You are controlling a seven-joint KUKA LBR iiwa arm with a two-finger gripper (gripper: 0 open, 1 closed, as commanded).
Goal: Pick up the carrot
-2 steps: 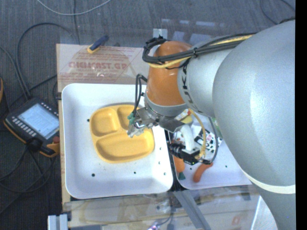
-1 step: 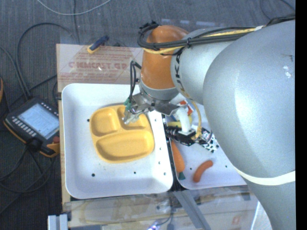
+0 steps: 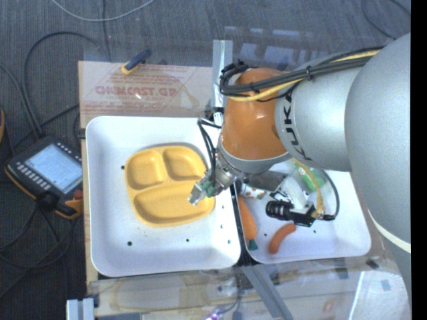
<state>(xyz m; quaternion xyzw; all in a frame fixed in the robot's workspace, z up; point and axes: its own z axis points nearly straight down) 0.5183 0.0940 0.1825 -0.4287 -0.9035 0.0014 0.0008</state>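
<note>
Carrot [image 3: 248,221] lies untouched at the left edge of the right bin [image 3: 347,249], while the gripper [image 3: 202,193] hangs over the yellow tray [image 3: 160,179] in the left bin [image 3: 107,245], finger gap unclear, so pickup isn't started.

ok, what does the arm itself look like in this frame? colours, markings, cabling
Grey metallic arm with rounded, bulky links and a glossy orange band above the wrist. Dark KUKA lettering runs along the grey shell. A bundle of black and yellow cables loops over the orange section. The gripper is small, metallic, with a greenish tint at its tip.
</note>
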